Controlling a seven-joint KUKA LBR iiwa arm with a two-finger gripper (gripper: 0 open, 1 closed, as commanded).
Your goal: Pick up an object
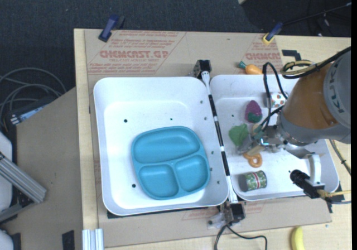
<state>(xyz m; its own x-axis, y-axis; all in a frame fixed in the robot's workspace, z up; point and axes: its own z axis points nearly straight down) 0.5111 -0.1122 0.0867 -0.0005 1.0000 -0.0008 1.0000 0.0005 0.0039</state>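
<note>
Two bins sit side by side; your gripper (257, 142) reaches low beside the green toy (240, 133), but you cannot tell its jaws' state.

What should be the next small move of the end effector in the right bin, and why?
Probably a short descent with a slight correction toward the green object. The end effector sits low in the right bin, among the green object, the orange ring and the purple object, and no object shows in its grip.
</note>
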